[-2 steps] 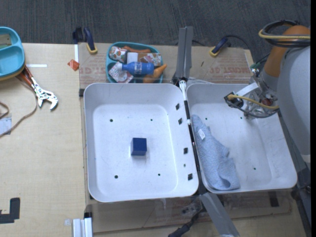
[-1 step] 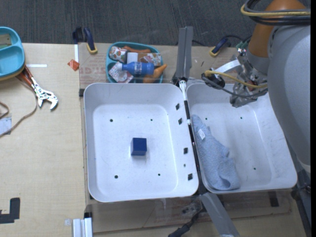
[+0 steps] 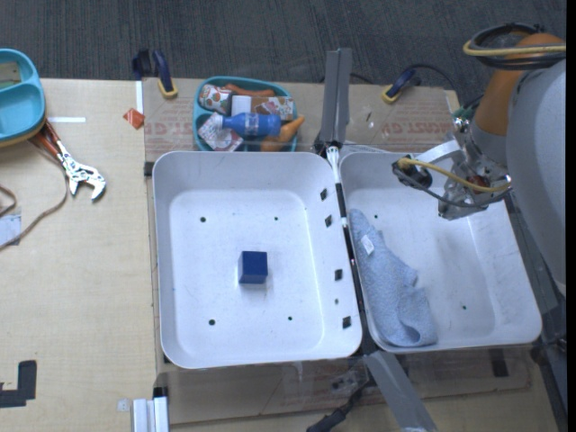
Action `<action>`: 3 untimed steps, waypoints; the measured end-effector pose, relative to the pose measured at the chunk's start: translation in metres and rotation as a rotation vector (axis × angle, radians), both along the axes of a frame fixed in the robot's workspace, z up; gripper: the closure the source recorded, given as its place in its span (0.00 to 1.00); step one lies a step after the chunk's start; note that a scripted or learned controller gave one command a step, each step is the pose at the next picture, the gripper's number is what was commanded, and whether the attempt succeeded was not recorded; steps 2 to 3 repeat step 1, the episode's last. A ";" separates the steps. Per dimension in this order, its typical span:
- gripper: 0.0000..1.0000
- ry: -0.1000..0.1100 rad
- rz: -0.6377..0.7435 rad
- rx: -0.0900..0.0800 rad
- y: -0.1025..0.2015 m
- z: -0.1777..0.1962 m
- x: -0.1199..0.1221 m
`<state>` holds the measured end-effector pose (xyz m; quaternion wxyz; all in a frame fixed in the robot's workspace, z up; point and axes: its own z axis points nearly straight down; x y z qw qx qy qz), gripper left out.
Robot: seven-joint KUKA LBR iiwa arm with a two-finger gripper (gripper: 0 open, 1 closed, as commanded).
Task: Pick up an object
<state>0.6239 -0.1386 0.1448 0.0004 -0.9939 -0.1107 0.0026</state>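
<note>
While the grey arm with its orange band (image 3: 504,97) reaches in from the right, the claw (image 3: 450,196) hangs over the upper part of the right-hand shallow white bin (image 3: 504,331); whether it is open or closed, cannot tell, and nothing visible in its grip. Candidate objects: a crumpled pale blue-grey cloth (image 3: 391,286) along the left side of that bin, near the claw but apart from it; a small dark blue cube (image 3: 254,267) alone mid-floor in the left-hand white bin (image 3: 180,331), well apart from the claw. Risks, as judged: cloth is limp, so a shallow pinch may slip off. It also lies close to the bin's left wall, so a descent there could catch the rim. Cube needs a crossing over the divider.
</note>
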 end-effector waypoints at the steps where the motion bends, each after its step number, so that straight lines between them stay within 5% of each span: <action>1: 1.00 -0.002 -0.022 0.000 -0.066 -0.028 -0.002; 3: 1.00 -0.002 -0.022 0.000 -0.066 -0.028 -0.002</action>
